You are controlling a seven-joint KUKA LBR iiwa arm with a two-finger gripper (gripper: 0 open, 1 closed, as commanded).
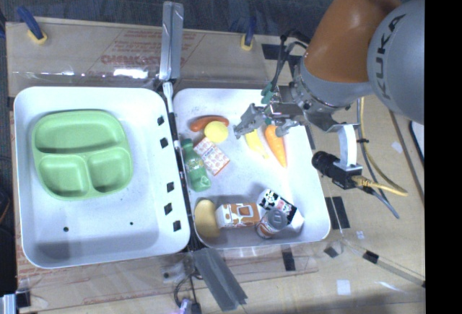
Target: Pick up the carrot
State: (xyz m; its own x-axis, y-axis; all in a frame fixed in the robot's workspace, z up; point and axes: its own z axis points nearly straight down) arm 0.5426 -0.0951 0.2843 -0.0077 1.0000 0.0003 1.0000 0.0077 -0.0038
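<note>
Carrot (276,144) in right bin (310,197) — gripper (268,121) just above it, grip state unclear.

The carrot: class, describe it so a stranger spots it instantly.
Start at the right-hand white bin. Near its upper right, just below the end effector, lies the carrot. It is the orange tapered piece pointing downward, beside a yellow item.

The jaws (266,122) hang over the right bin (307,182), just above the carrot (277,145) beside a banana (256,141).
</note>
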